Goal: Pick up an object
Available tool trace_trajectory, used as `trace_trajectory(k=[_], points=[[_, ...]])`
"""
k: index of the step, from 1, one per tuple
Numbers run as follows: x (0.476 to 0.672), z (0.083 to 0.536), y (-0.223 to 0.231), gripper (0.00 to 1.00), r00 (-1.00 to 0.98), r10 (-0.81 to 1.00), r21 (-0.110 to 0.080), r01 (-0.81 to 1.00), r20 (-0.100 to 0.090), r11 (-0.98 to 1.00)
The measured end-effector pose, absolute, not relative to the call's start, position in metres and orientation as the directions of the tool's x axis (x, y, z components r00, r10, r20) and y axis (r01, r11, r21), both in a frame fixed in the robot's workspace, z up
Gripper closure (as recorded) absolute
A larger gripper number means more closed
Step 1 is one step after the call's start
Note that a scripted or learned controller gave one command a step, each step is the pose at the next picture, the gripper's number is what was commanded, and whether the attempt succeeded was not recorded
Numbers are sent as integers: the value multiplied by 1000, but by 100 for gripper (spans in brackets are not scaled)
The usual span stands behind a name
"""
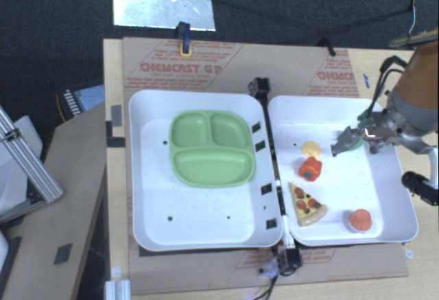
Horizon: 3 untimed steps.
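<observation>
Apparently gripper (pixel 341 144) grips something (green).

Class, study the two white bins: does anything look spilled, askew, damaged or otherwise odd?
Nothing stands out. The green divided plate lies flat in the left bin. In the right bin, the pizza slice, red pepper, yellow piece and red-and-white piece lie apart, none spilled.

Bench (pixel 113 154) carries brown printed board (pixel 226 62); two white bins side by side: left (pixel 147 223), right (pixel 391 220).
</observation>
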<state>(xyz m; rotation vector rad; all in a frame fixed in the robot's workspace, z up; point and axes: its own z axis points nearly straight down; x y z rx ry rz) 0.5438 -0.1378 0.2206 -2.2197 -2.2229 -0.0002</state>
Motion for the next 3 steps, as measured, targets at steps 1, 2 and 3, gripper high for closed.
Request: trace_trajectory(k=[1,2,3], points=[[540,177,-132,0,-1,1000,-2,1000,1,1],[546,135,-134,0,-1,1000,0,1000,0,1],[546,146,-134,100,-1,1000,2,1000,-1,1]])
